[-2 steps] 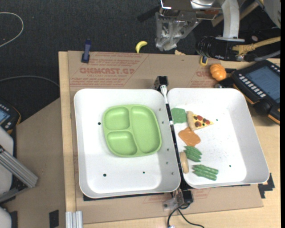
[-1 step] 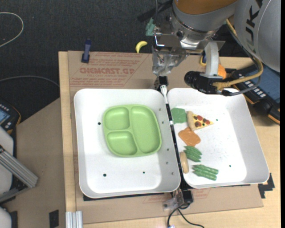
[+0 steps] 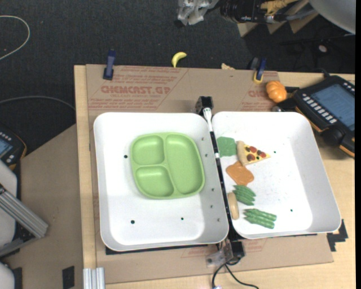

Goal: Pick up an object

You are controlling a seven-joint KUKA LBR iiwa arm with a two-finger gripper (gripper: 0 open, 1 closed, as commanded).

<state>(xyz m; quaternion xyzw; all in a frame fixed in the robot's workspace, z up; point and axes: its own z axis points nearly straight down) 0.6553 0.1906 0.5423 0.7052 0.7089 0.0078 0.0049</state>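
left bin: green divided tray | right bin: pizza slice, possibly beans | claw: state unclear

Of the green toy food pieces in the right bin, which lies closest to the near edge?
The green bean bundle, lying lowest in the right bin. The other bumpy green piece sits farther up, below the orange piece, and the flat green piece is farthest back.

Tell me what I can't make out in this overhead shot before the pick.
- Arm: cut off by the top right corner of the camera view.
- Handheld controller: cut by the right edge.
- Tan piece beside the green beans in the right bin: too small to identify.
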